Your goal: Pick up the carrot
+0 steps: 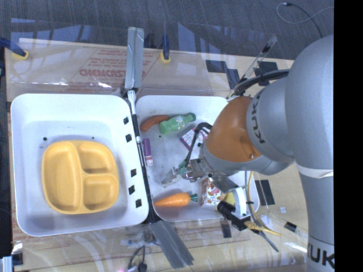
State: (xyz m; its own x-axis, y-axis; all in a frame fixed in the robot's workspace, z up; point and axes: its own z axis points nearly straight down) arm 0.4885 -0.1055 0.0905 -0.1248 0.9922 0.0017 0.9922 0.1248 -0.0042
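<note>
The carrot (173,200) is lying lengthwise against the near wall of the right bin (170,103), leafy end pointing toward a small printed packet (211,192). The gripper (182,173) is hovering just above and beside it; whether the jaws are spread or pressed together cannot be told. A sound approach would be descending across the carrot's narrow width, clearing both wall and packet. The yellow tray (79,176) is sitting in the left bin (22,152).

Bench (85,248) bears two white bins (22,169), side by side.
</note>
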